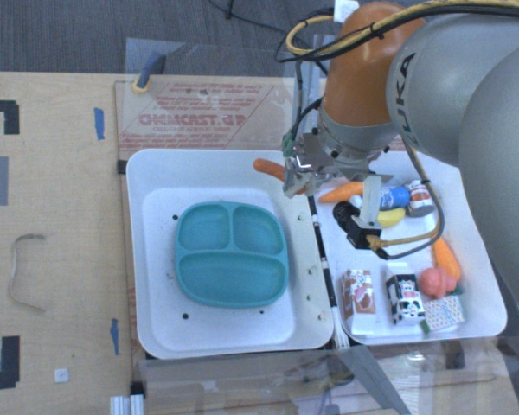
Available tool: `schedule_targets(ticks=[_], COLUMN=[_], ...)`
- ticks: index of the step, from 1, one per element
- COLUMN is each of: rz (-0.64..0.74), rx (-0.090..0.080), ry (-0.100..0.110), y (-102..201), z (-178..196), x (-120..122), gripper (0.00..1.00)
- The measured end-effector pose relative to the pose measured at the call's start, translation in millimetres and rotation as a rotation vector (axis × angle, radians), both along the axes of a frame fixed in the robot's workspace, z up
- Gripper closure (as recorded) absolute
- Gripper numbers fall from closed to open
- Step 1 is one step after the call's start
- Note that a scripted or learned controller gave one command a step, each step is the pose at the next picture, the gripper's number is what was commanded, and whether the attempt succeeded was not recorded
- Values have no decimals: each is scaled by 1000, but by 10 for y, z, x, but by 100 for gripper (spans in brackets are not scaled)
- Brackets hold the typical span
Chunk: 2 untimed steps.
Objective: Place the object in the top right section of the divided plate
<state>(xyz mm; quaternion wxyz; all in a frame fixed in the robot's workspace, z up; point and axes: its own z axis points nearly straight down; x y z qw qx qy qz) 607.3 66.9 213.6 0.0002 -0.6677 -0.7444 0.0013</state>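
Divided plate (232,255) in L bin (147,232); toy food in R bin (489,301).

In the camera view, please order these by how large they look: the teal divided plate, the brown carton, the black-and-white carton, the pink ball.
1. teal divided plate, by far the largest.
2. brown carton and black-and-white carton: these look alike, so I do not rank them.
3. pink ball, the smallest.
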Motion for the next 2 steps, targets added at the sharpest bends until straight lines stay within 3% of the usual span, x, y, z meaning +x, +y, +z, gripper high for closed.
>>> schedule_targets(ticks=[1, 2], rz=[-34, -36], rx=[1, 1], ry=[0, -1], y=[244, 234], z=[-293, -292], x=[-668, -665], gripper=[100, 0])
